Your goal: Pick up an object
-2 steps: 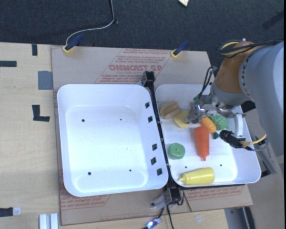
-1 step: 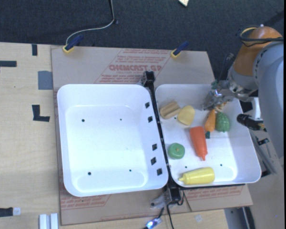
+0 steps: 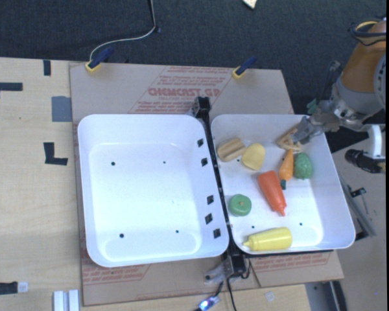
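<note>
The claw (image 3: 306, 129) is set low over a tan toy (image 3: 288, 139) in the right bin (image 3: 334, 193), seemingly for grasping; its state cannot be told.

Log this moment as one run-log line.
phase: reaching | gripper: over right bin far corner, beside tan piece | grasp: unconfirmed | left bin: untouched

The left bin (image 3: 142, 193) offers open floor, while toys crowd the right bin (image 3: 330, 229) from twelve to six o'clock.
</note>
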`<state>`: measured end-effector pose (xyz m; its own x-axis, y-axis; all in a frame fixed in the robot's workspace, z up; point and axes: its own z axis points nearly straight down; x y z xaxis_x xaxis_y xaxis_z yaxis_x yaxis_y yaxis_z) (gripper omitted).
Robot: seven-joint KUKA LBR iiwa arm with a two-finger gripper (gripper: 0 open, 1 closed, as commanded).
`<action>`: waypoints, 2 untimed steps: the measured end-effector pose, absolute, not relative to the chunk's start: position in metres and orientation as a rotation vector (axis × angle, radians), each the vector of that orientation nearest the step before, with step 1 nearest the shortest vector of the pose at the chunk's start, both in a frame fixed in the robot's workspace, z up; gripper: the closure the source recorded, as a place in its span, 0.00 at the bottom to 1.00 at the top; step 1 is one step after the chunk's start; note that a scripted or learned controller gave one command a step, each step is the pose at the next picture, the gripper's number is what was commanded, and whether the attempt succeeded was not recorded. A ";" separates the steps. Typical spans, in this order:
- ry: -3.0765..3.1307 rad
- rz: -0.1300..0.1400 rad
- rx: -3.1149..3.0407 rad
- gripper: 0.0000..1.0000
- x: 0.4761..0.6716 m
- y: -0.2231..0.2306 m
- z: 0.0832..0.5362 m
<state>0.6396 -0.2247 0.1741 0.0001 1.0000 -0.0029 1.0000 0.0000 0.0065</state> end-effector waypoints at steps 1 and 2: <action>2.221 0.000 2.220 1.00 0.598 -0.224 0.203; 2.224 -0.004 2.220 1.00 0.601 -0.223 0.192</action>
